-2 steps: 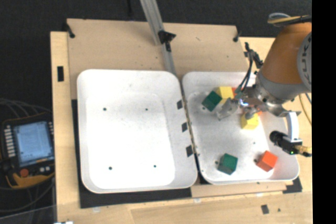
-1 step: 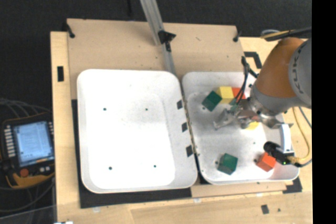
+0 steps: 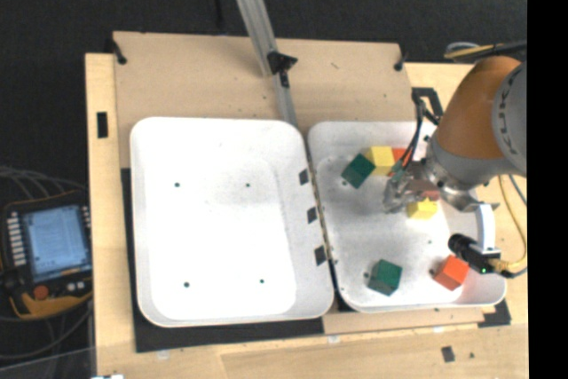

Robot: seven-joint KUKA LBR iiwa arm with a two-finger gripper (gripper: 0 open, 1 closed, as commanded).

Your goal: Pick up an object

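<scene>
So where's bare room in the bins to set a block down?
The left bin shows bare white floor throughout. The right bin is crowded: gripper, green blocks, yellow blocks, orange block. One bare patch lies between the green blocks.

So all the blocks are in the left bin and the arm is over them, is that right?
Not quite. The camera view shows the blocks, including the green block and orange block, in the right bin, not the left bin. The gripper is over them there.
</scene>
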